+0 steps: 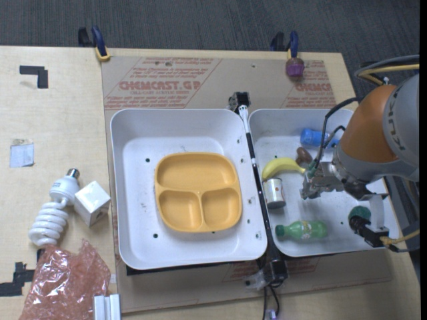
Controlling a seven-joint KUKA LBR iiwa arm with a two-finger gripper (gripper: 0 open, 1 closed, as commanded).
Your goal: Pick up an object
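Gripper (311,187): low in the middle of the right bin, reaching in from the right under the grey arm and its orange band; the fingertips are a small dark blur and I cannot tell how they stand or whether anything is between them.
Nearest to the gripper: the banana (283,168), just to its left; its right tip lies at the gripper, contact unclear.
Banana look: yellow, curved, lying flat with the arch upward, near the bin's left wall.
Silver can (273,193): a short metal cylinder just below the banana, left of the gripper, apart from it.
Green bottle (302,230): lying on its side below the gripper, cap end to the left, pale label in the middle.
Brown object (304,155): small and rounded, just above the gripper; its kind is unclear.
Blue object (313,137): at the far end of the bin, partly behind a black cable.
Dark green object (359,216): near the bin's right corner, below the arm.
Right bin (280,120): white, shallow, holding all of the above.
Left bin (133,179): white, holding a yellow divided tray (198,192) with three compartments.
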